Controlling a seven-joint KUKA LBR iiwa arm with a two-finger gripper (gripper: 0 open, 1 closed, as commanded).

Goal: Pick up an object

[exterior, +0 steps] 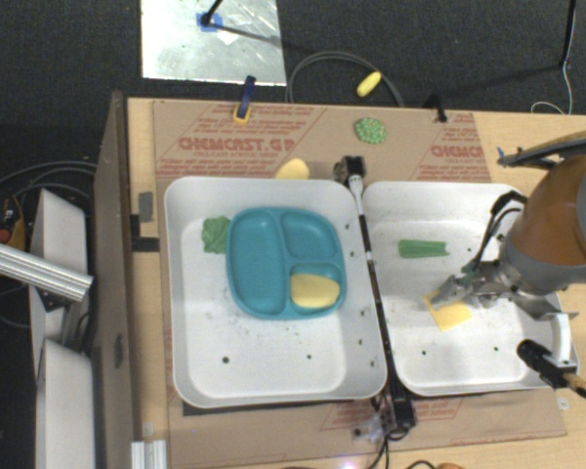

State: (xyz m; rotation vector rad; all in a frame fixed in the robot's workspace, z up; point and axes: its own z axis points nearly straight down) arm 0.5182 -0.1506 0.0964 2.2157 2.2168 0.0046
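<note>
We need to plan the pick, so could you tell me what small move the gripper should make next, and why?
Probably a short descent onto the yellow block: the gripper sits just above its upper edge in the right bin, and nothing shows between its fingers.

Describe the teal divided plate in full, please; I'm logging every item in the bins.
The teal plate is a rounded-square tray, plastic by its look, moulded into three compartments: one long one down the view's left side and two smaller ones on the right. It lies flat and upright in the left bin, near its middle. A yellow lump sits in the lower right compartment. A green leafy piece lies at its upper left edge, seemingly touching the rim. The other compartments look bare.
</note>
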